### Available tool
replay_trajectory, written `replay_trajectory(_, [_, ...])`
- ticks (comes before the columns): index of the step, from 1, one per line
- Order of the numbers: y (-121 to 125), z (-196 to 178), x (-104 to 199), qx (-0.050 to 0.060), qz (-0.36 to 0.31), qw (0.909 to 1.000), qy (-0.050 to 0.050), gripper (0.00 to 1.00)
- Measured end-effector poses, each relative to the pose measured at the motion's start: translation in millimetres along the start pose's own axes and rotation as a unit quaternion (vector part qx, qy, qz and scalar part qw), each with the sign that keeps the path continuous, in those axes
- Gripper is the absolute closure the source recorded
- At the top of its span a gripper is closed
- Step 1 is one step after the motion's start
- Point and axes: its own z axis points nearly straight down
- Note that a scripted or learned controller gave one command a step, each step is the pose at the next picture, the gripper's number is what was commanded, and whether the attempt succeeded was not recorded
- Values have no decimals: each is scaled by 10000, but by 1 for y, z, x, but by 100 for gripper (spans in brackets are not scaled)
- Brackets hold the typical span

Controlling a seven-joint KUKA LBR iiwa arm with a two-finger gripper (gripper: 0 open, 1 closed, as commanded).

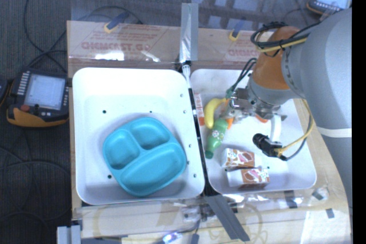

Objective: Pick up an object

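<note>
Just left of the pincer (247,108), touching or nearly touching it, a yellow banana (212,111) lies in the right-hand bin (297,177) with a green bottle (215,140) below it. By my guess both are light plastic toys: stiff, smooth and a little slippery, so a hold across the banana's thick middle looks safer than one at its tapering tip. Whether the pincer is released or clenched I cannot tell, as the wrist and cables hide the tips, and nothing can be seen gripped in it.

Further below it lie two small cartons (246,168) with brown and white printing; they are probably light card that could dent, best taken across the flat sides. Their lettering is too small to read.

Well away to the left, a blue divided plate (145,155) sits in the other bin (91,88). Beyond the bins, cardboard (143,43) carries faint red print that I cannot make out.
</note>
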Motion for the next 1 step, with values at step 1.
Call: replay_trajectory(1, [54,-142,48,59,85,9999,0,100])
